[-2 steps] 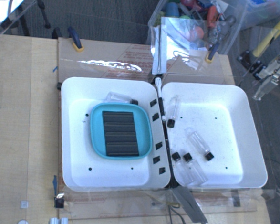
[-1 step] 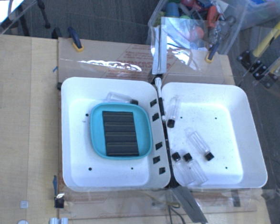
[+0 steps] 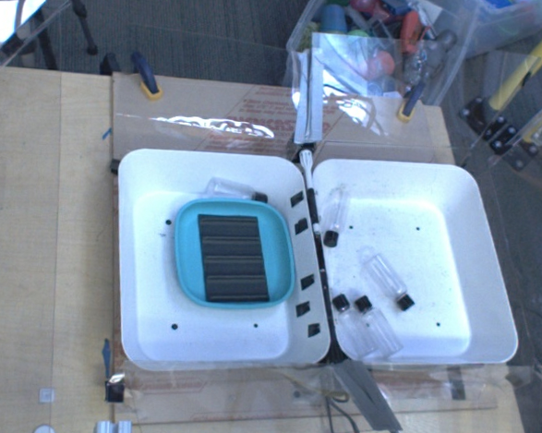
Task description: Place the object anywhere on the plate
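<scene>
Overhead slant view of a wooden tabletop (image 3: 29, 240) carrying two shallow white bins side by side, on a brown sheet (image 3: 196, 104).

Left bin (image 3: 139, 248): teal plate (image 3: 188, 242), square with rounded corners, lying flat near the bin's middle. Dark ribbed rectangular object (image 3: 234, 257) resting flat on the plate, wholly inside its rim, long side running toward and away from the camera, four raised bands across its top. Just beyond the plate's far edge, a clear item (image 3: 227, 189) with a dark end, too faint to identify.

Right bin (image 3: 455, 233): several clear vials with black caps, all lying on their sides. One vial (image 3: 332, 211) close to the shared wall near the far end. A second vial (image 3: 387, 276) near the bin's middle, cap toward the near right. Two more vials (image 3: 374, 334) side by side toward the near wall, caps pointing away from the camera.

Shared wall between the bins: a row of small black clips (image 3: 303, 227).

Beyond the bins: a clear container (image 3: 386, 25) of mixed coloured items, and a blue-and-orange clamp (image 3: 144, 74) on the sheet's far edge.

State of the jaws: impossible to tell.
</scene>
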